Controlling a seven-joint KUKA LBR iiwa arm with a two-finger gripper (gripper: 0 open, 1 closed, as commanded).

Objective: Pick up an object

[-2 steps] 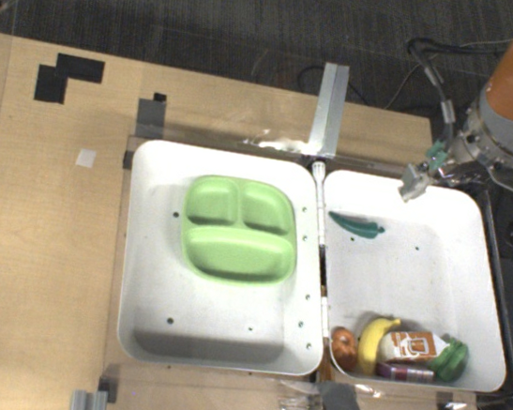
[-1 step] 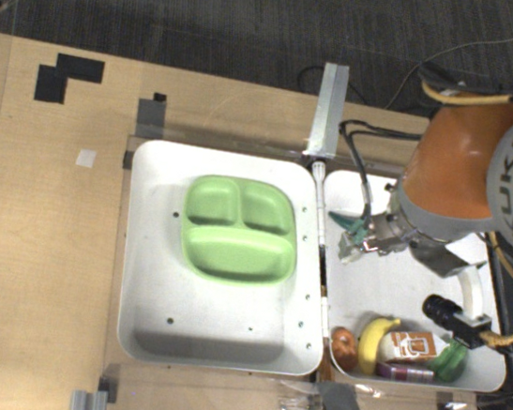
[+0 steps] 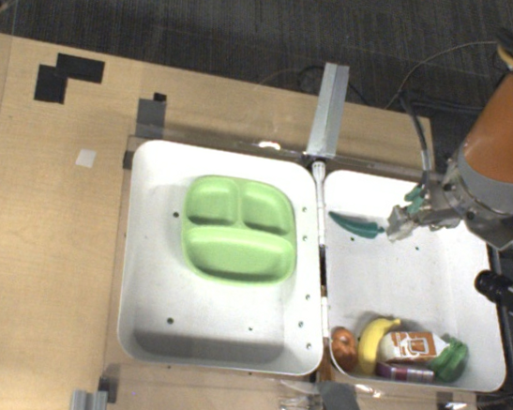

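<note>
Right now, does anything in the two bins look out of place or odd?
Nothing looks spilled or damaged. The green tray lies flat in the left bin. One teal object sits apart near the hand, while the other items crowd the right bin's near edge.

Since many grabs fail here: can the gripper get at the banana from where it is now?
Probably, but awkwardly: the banana is uncovered from above, yet wedged between neighbouring items in the right bin, near its front wall, leaving the gripper little finger room.
</note>
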